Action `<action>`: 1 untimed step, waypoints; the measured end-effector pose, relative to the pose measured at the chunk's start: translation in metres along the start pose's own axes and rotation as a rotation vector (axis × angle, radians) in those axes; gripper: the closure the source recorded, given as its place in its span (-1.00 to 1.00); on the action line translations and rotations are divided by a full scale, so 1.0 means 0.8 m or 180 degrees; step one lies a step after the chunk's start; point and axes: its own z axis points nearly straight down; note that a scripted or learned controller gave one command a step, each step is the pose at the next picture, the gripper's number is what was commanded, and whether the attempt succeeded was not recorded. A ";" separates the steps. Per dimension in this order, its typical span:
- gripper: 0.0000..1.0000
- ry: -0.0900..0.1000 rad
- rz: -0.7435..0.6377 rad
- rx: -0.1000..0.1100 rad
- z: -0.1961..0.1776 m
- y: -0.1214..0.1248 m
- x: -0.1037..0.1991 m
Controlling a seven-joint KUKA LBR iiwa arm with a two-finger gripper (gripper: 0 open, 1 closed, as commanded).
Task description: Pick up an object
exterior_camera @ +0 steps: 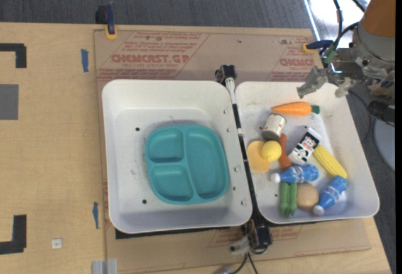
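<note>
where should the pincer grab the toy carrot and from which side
Probably best across the middle of the toy carrot's orange body, coming straight down from above. It lies flat and roughly crosswise near the far end of the right bin, apart from the other toys, so the fingers have room on both long sides. The pincer hangs just beyond that end.

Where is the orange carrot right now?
The carrot lies in the right bin, near its far edge, just behind the small can and below the gripper.
</note>
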 end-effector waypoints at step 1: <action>-1.00 0.0000 -0.0642 0.0001 0.130 0.002 0.038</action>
